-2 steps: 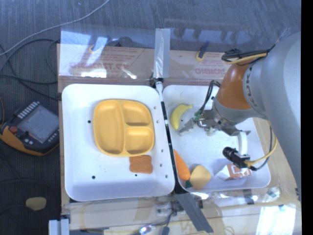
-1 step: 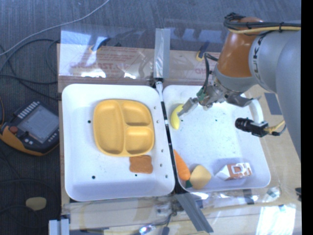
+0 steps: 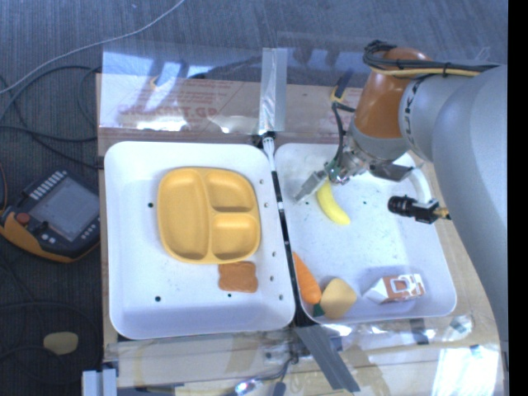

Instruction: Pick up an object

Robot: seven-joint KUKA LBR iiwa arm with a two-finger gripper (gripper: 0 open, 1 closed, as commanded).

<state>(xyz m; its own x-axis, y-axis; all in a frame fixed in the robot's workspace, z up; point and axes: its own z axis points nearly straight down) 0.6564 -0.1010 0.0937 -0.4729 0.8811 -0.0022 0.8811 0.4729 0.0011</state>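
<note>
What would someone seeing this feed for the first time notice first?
Probably the yellow divided plate filling the middle of the left bin, with a brown toast-like piece at its near edge. Next, the grey arm with its orange band reaching into the right bin, its gripper right at the top end of a banana. A carrot, a pale pear-like fruit and a small carton line that bin's near wall.

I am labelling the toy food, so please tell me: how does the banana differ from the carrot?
The banana is yellow; the carrot is orange. The banana lies in the open upper part of the right bin, just below the gripper; the carrot lies against that bin's left wall, near the front corner. Both are long and slim.
</note>
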